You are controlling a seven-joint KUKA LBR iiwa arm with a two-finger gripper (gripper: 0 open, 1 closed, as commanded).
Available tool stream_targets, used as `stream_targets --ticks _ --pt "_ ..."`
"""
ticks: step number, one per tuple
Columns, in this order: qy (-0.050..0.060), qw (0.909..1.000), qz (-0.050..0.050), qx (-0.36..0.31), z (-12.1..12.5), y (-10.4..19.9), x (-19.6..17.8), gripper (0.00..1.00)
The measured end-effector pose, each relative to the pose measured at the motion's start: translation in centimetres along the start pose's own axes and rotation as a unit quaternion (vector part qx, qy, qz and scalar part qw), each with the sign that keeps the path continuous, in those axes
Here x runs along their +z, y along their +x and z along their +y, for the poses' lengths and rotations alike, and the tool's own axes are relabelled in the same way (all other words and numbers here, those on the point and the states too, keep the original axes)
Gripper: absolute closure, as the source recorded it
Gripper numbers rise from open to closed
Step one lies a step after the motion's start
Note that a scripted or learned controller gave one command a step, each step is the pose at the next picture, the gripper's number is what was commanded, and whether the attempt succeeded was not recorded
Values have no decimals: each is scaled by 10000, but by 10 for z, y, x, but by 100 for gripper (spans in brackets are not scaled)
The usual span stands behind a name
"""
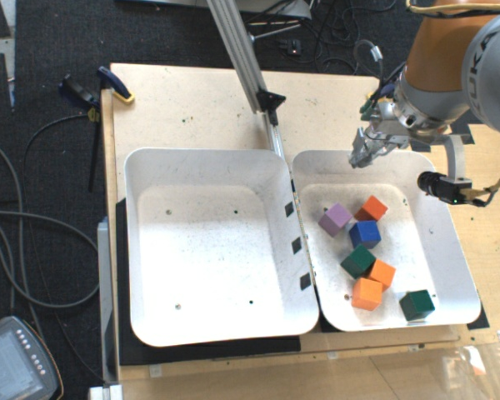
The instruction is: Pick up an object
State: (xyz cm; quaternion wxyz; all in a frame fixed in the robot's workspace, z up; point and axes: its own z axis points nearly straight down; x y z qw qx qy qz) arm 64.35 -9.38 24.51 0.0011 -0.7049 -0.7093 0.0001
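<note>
My claw [365, 157] hangs over the far rim of the right bin [450, 248], on the side away from the cubes, and I cannot tell how it is set from this angle. Nothing shows in its grip.

Taking the blue cube [366, 232] as my landmark: it sits near the middle of the right bin. Just beyond it, toward my claw, lies an orange cube [372, 209], touching or nearly so. To its left is the purple cube [336, 218], close by but apart. Just in front of it rests a dark green cube [358, 262], with a second orange cube [382, 272] beside that one and a third orange cube [367, 293] nearer the front rim. Another dark green cube [417, 304] stands well off from the blue one, in the front right corner.

The left bin [150, 182] lies beyond the purple cube, on the same bench [192, 107].
</note>
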Motion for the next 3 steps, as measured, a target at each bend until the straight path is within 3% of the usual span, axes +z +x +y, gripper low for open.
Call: stream_targets --ticks 2,3 --pt "-8 10000 0 -7 -47 94 -14 100" --pt "10 10000 1 -5 -73 141 3 100"
